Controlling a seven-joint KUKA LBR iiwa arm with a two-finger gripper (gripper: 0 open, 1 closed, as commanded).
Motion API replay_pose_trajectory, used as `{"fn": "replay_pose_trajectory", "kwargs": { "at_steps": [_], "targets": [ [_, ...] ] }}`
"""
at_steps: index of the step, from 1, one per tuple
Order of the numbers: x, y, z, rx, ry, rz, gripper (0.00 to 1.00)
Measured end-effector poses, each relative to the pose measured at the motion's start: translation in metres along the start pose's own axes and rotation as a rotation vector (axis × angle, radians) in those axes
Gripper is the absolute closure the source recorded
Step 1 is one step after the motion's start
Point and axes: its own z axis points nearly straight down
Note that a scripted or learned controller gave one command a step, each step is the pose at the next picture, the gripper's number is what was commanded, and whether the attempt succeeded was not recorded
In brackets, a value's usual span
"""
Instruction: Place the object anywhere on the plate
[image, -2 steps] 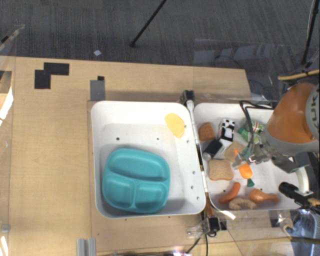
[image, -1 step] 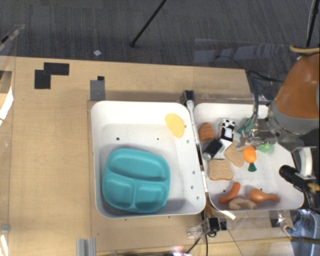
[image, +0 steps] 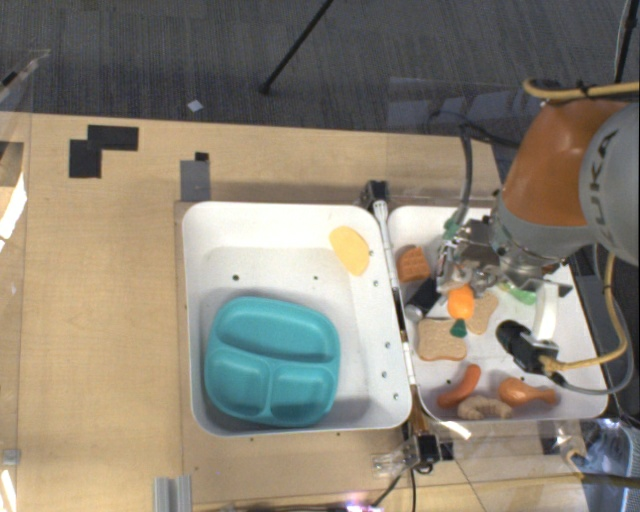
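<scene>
Gripper (image: 462, 285) over right bin (image: 590, 400), fingers pinching orange carrot (image: 459, 303) directly beneath, teal plate (image: 270, 360) well apart in left bin (image: 290, 225)

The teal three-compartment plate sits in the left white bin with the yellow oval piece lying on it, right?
Not quite. The camera view shows the teal three-compartment plate in the left white bin, but the yellow oval piece lies apart from it, near the bin's far right corner.
</scene>
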Motion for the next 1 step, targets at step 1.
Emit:
{"fn": "replay_pose_trajectory", "kwargs": {
  "at_steps": [1],
  "targets": [
    [0.0477,-0.0188,0.0722,0.005,-0.001,0.231,1.0]
  ]
}}
